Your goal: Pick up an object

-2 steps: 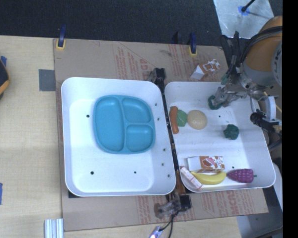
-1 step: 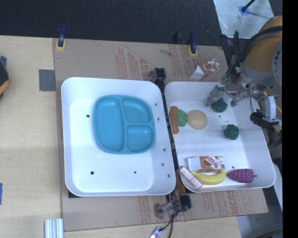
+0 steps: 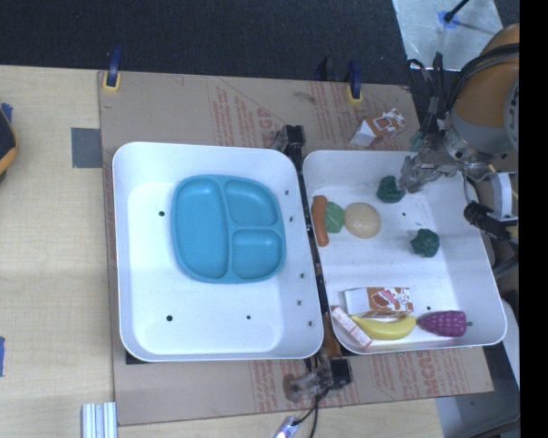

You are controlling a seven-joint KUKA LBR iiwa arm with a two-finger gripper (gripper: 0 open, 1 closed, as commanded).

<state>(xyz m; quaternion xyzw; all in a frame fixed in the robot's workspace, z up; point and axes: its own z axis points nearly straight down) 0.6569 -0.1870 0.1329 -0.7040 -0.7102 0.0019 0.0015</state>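
My gripper (image 3: 413, 175) hangs over the far part of the right bin (image 3: 466, 272), right beside a dark green piece (image 3: 389, 189) at its left. It is not possible to see whether it touches that piece. Also in this bin are an orange carrot (image 3: 320, 219), a beige ball (image 3: 363, 219), a second dark green lump (image 3: 426, 242), a white and orange packet (image 3: 377, 299), a banana (image 3: 384, 328) and purple grapes (image 3: 443, 323).
The left bin (image 3: 146, 272) holds a blue divided plate (image 3: 228, 227). A small carton (image 3: 379, 128) lies on the cardboard behind the right bin. A clamp (image 3: 293, 138) stands where the two bins meet at the back. The arm's orange band (image 3: 489, 94) is at the far right.
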